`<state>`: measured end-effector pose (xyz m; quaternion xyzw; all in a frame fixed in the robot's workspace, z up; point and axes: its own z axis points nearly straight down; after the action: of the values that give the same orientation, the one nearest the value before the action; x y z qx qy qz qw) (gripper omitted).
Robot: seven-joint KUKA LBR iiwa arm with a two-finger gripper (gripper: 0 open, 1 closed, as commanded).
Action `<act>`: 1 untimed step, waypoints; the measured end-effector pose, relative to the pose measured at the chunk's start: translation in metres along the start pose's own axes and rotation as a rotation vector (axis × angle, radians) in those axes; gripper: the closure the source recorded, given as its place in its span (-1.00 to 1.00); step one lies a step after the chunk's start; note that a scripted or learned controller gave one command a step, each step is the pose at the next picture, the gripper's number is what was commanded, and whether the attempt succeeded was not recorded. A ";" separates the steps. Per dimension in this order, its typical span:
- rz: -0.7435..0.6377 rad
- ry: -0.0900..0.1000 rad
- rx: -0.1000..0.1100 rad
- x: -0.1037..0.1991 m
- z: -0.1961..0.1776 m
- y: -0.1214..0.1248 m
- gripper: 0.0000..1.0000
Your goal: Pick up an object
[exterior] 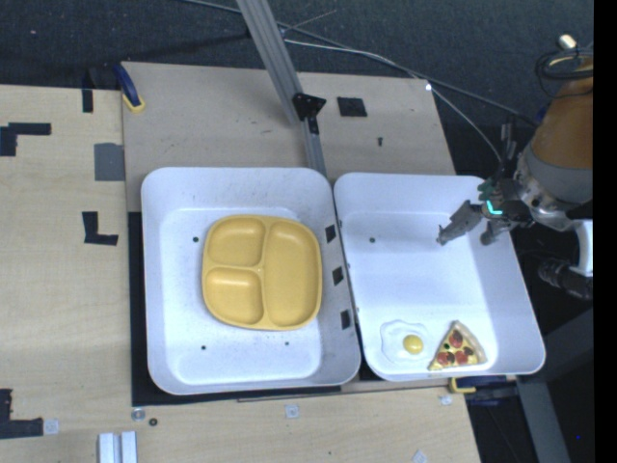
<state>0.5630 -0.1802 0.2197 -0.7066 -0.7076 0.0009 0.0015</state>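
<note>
A toy fried egg (404, 340) and a toy pizza slice (457, 346) lie side by side in the near right corner of the right bin (424, 268). A yellow divided plate (261, 271) sits in the middle of the left bin (174, 258). My gripper (469, 226) hangs over the right bin's far right part, well behind the egg and pizza. Its two dark fingers stand spread apart with nothing between them.
A slanted metal pole (280, 56) runs down to the gap between the bins at the back. Cables trail across the dark floor behind the bench. The arm's grey body (564, 162) stands past the right bin's right rim.
</note>
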 end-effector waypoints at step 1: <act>0.000 -0.001 -0.002 0.000 -0.001 0.000 -1.00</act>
<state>0.5635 -0.1802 0.2204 -0.7065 -0.7077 0.0004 0.0007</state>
